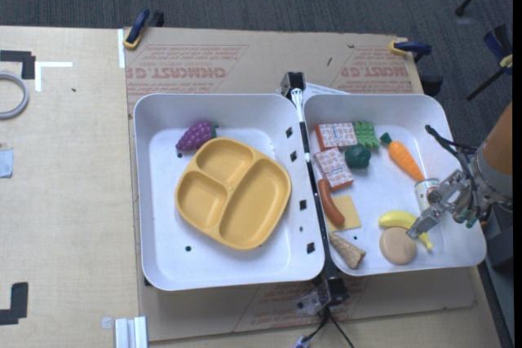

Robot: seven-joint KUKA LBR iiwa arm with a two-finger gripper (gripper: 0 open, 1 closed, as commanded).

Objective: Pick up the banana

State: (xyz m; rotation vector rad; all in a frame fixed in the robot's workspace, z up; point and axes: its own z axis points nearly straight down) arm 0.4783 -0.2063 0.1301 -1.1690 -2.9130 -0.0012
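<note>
Banana point(400, 220) lies on the floor of the right bin point(444, 257), just left of the gripper point(423, 226), whose tips touch its right end. Whether the gripper pinches it, I cannot tell. A round tan cookie point(398, 246) sits just below-left of the gripper.

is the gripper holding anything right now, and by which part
Cannot be told. The gripper sits at the right end of the curved yellow toy banana, but the view is too small to show a hold.
</note>
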